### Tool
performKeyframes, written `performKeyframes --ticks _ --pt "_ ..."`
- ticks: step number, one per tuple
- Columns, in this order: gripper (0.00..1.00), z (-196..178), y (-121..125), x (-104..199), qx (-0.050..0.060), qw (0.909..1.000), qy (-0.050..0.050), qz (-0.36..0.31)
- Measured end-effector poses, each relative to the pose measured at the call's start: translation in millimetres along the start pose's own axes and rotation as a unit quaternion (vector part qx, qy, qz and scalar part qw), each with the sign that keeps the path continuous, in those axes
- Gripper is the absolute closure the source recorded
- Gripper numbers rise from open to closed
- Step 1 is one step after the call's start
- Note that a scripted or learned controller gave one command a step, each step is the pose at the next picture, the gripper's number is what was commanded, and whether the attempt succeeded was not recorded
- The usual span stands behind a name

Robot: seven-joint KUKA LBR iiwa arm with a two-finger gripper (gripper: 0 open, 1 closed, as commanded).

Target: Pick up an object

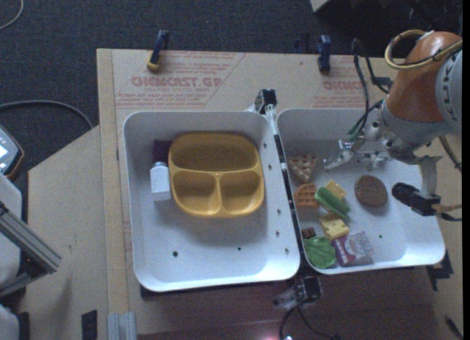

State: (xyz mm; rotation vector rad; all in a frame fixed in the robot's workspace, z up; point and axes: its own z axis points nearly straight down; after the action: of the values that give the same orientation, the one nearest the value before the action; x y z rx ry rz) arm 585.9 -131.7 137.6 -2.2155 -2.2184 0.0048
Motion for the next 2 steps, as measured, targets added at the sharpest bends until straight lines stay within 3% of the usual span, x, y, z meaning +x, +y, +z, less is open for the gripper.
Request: performKeyframes --ticks 1,2 --pt "0.00 53.6 -0.8 0.8 0.000 1.0000 0.000 0.001" --pt "1.00 39.2 0.9 0.0 -0.004 1.0000 -0.001 0.002"
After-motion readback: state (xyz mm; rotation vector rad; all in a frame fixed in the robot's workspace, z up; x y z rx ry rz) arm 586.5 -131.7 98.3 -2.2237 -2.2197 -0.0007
